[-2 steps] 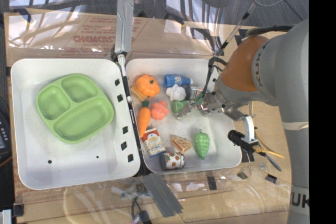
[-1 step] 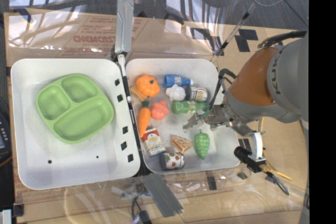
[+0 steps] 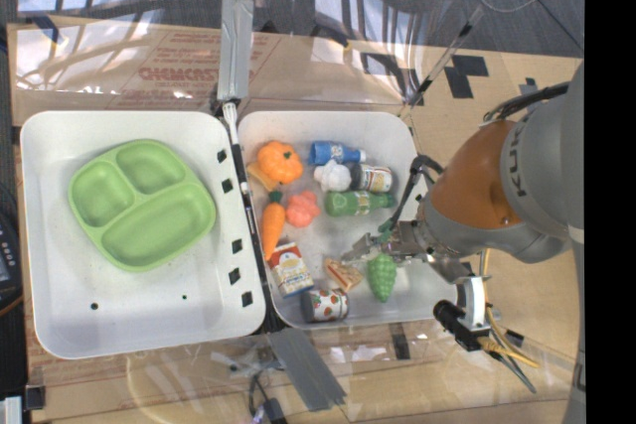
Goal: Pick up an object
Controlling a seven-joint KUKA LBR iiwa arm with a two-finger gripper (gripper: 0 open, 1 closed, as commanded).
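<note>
Two bins, one arm, about ten small items in the right bin.
Left bin (image 3: 60, 313) holds one green tray (image 3: 142, 204). Right bin (image 3: 298, 129): one pumpkin (image 3: 279, 163), one carrot (image 3: 272, 228) lying lengthwise toward the camera, three bottles, one can (image 3: 325, 305), one carton (image 3: 289, 269). Gripper (image 3: 376, 248) sits just above a green cone-shaped toy (image 3: 382, 277); whether its fingers are parted or closed cannot be told. Cardboard-covered bench (image 3: 149, 65), grey carpet beyond.
</note>
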